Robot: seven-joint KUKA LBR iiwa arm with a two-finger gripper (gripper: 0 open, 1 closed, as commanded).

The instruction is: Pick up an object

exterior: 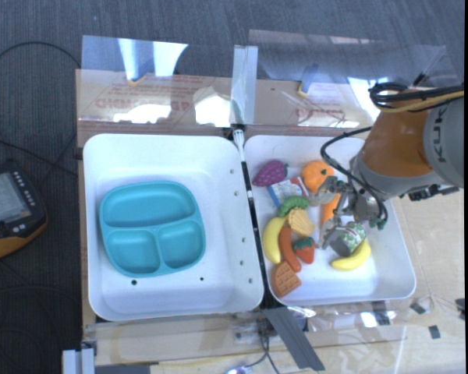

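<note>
Gripper (pixel 349 223) sits low in the right bin (pixel 390 283), right of frame centre, among crowded toy food; finger state cannot be told. Banana (pixel 351 260) lies just below it, orange (pixel 317 174) just above-left, corn (pixel 300 223) to its left. Waffle (pixel 285 278) rests near the bin's lower-left edge. Left bin (pixel 140 150) holds a teal divided tray (pixel 150 227), with bare white margin around it.

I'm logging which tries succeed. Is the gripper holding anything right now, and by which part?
It cannot be told. The gripper is down among the toy food in the right bin, just above a yellow banana, but no item shows clearly between its fingers.
</note>
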